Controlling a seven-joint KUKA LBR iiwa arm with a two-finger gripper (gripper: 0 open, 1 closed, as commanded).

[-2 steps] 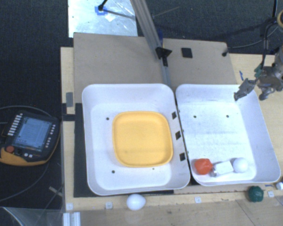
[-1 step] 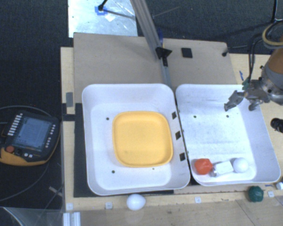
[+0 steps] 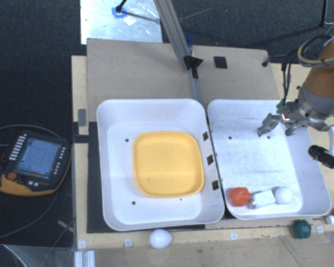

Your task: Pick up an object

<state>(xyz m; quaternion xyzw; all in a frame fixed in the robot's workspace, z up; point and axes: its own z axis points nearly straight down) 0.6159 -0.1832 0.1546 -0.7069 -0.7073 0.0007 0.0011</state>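
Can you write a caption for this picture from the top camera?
Gripper hovers over right bin; yellow plate fills left bin.

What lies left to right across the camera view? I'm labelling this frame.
Teach pendant → yellow plate → red object → white ball → green ball.

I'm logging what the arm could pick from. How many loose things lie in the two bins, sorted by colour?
Yellow: 1, the square plate in the left bin
Red: 1, the ball in the right bin
White: 2, the ball and the block
Total: 4
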